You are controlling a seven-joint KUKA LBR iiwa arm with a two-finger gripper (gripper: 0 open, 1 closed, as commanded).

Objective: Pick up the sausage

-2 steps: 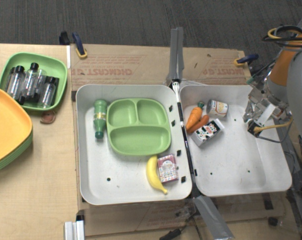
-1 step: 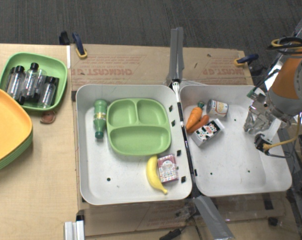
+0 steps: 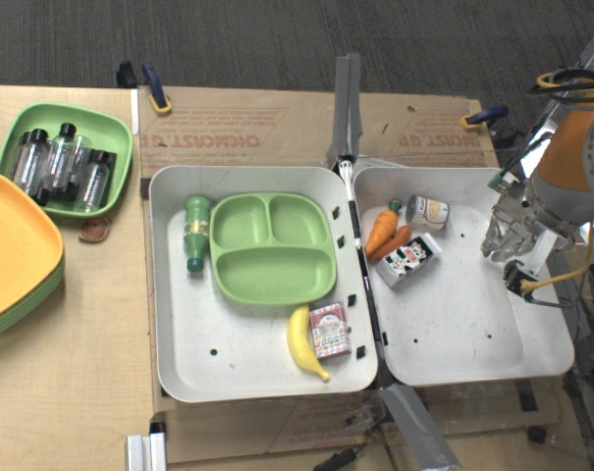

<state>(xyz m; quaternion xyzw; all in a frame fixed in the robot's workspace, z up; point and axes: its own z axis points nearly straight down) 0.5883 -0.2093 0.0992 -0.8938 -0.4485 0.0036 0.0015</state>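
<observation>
end effector (image 3: 505, 246) hangs over the right edge of the right bin (image 3: 473, 346), well apart from the cluster at that bin's far-left corner. can't tell how open it is. the sausage isn't in it.

sausage (image 3: 399, 240) lies in the right bin, tilted, touching the carrot (image 3: 379, 230) on its left and the black-and-white carton (image 3: 410, 258) on its near side. the can (image 3: 429, 210) sits just beside them on the far right. my read: the tight packing is the problem. a straight-down grasp will likely foul the carrot or carton, so approach needs to line up with the sausage's long axis.

left bin (image 3: 179, 361) looks like distractors only, spread out and away from the target.

counts:
- bins: 2
- right bin: 1 sausage, 1 carrot, 1 carton, 1 can
- left bin: 1 green divided plate (image 3: 273, 248), 1 green bottle (image 3: 196, 232), 1 banana (image 3: 302, 343), 1 small red box (image 3: 330, 332) touching the banana
- on the counter (image 3: 71, 391) to the left: 1 green tray (image 3: 115, 130) of small dark-capped bottles (looks like 4, not certain), 1 stack of orange plates (image 3: 17, 258)
</observation>
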